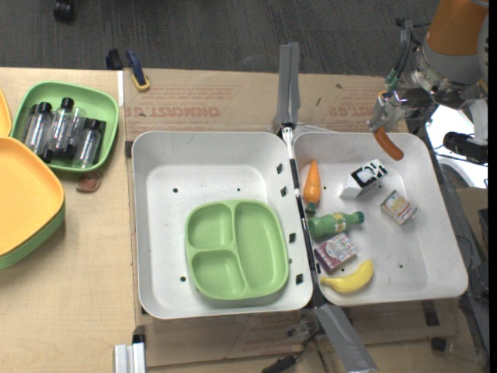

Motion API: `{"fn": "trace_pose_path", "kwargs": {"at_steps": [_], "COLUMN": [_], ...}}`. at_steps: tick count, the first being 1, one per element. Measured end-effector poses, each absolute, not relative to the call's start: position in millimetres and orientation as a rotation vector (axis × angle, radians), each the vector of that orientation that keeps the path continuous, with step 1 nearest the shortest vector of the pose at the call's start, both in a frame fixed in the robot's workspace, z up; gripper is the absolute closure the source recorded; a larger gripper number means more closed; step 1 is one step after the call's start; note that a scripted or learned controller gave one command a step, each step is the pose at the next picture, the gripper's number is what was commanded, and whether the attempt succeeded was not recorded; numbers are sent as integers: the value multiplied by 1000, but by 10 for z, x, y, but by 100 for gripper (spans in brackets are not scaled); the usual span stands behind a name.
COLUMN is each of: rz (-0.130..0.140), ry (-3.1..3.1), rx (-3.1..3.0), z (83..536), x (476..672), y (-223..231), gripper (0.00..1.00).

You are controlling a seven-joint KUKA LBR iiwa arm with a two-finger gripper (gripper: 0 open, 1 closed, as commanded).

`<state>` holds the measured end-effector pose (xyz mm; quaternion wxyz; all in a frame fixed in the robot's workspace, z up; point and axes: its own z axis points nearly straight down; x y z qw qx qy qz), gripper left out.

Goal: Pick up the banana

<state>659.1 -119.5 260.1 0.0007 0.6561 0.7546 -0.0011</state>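
The yellow banana (348, 277) lies near the front edge of the right bin (435, 270), just below a pink packet (335, 252). My gripper (386, 117) hangs over the back rim of that bin, far from the banana and up-right of it. An orange-red sausage (388, 144) sits directly beneath the gripper, its upper end touching or very near it; I cannot make out whether it is held.
The right bin also holds a carrot (311, 181), a green bottle (335, 223), a black-and-white box (367, 174) and a small carton (397, 206). The left bin (155, 208) holds a green divided tray (237, 249). Further left stand a green bottle tray (66, 127) and orange plates (27, 200).
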Motion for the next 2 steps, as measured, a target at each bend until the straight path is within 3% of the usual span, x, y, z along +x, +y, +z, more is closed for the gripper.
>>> {"fn": "trace_pose_path", "kwargs": {"at_steps": [1, 2], "rz": [-3, -2], "ry": [2540, 2579], "rx": [1849, 1792], "z": [2201, 1935], "x": [6590, 6379], "y": [-1011, -1478], "gripper": [100, 100]}}
